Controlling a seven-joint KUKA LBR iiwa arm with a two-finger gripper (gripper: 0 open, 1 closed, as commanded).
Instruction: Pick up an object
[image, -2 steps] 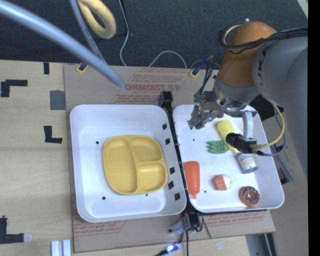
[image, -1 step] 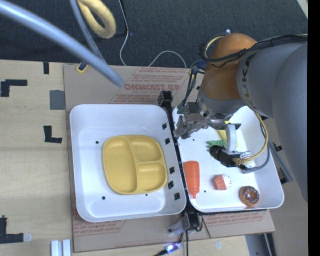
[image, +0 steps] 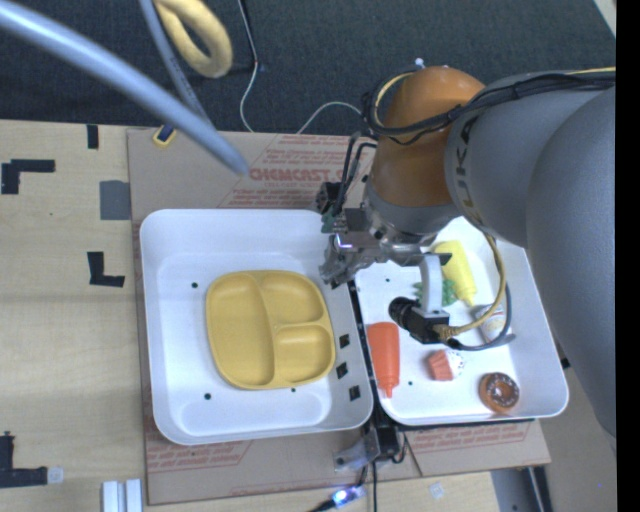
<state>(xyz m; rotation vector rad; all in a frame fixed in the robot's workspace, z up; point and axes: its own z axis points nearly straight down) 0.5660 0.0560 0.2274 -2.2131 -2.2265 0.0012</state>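
1. Camera view: my pincer hangs over the rims where the left bin and right bin meet; open or closed, I cannot tell
2. A yellow plate lies in the left bin, at 8 o'clock from my pincer
3. In the right bin, a carrot lies at 5 o'clock, with a red block and a doughnut toward 4 o'clock

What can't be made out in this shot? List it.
- Right white bin: in the camera view, its far half is hidden under the grey arm.
- Yellow-and-green object: camera view, partly covered by the arm, so its shape is unclear.
- Small round brown object: camera view, too small and blurred to identify.
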